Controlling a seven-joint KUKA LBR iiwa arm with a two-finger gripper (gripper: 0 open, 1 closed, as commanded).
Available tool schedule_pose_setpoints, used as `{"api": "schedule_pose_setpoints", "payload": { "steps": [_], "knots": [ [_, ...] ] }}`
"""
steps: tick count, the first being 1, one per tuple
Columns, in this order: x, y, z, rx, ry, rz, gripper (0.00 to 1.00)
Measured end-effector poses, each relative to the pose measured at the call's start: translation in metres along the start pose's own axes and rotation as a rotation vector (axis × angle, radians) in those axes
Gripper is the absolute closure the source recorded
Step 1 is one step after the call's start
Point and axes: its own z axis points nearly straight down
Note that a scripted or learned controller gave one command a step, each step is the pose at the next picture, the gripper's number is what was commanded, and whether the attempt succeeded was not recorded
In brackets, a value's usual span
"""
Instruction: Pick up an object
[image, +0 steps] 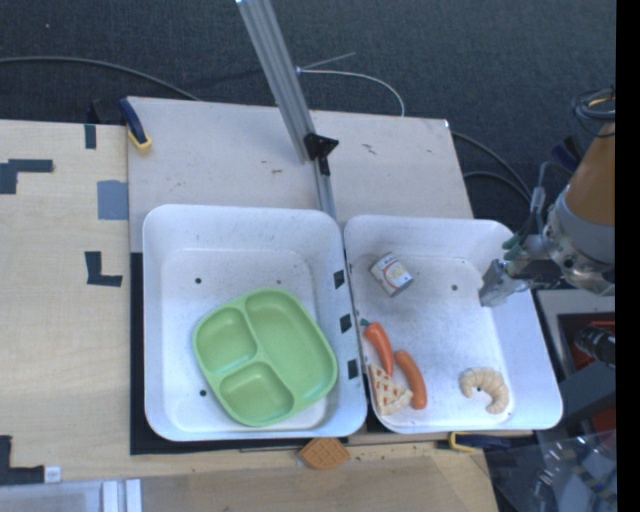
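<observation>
The right bin (520, 330) holds a small tin can (391, 273) on its side near the back left. An orange carrot (378, 346), a sausage (411, 378) and a waffle-patterned slice (388, 391) lie along the front left. A pale croissant (486, 388) rests at the front right. My gripper (497, 284) hangs over the right rim of this bin, well to the right of the can and above the croissant, with nothing visible between its fingers.
The left bin (170, 300) carries a green divided plate (264, 356). A metal pole (285, 80) slants in from the top to the bins' junction. A small brown cracker (320, 453) lies outside, in front of the bins.
</observation>
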Motion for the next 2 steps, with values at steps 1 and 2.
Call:
{"api": "schedule_pose_setpoints", "payload": {
  "steps": [1,2],
  "knots": [
    [0.062,0.003,0.015,0.002,0.0,-0.001,1.0],
    [0.111,0.003,0.034,0.003,-0.001,0.0,1.0]
  ]
}}
